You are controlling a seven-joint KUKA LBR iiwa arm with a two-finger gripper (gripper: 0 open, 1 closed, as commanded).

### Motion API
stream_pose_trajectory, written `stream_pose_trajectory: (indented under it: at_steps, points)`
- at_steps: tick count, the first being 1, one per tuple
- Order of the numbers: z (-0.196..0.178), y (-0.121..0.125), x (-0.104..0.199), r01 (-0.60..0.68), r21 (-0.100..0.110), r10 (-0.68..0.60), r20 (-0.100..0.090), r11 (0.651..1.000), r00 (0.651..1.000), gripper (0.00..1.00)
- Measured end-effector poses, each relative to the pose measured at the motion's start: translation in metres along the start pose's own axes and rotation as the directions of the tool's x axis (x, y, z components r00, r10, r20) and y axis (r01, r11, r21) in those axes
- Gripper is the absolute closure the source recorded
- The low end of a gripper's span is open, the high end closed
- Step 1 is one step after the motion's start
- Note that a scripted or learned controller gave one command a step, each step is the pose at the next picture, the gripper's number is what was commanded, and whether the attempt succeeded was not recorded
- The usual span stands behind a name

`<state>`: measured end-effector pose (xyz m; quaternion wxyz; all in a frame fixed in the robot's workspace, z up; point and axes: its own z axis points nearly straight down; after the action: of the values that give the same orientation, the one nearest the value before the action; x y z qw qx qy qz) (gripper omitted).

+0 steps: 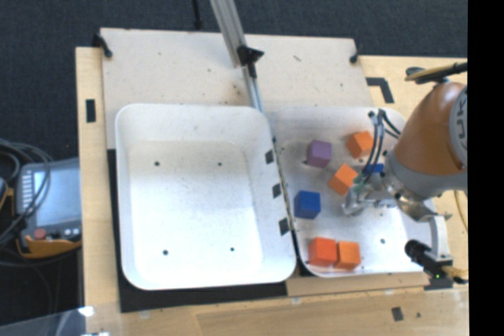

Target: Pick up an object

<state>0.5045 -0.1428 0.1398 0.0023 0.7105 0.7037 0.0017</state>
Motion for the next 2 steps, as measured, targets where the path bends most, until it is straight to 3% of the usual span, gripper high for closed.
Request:
stream_pose_trajectory:
  at_steps: [2]
  points:
    - [-0.107, -0.005, -0.005, 0.013, -0.003, -0.013, 0.002, 1.0, 1.0, 1.0]
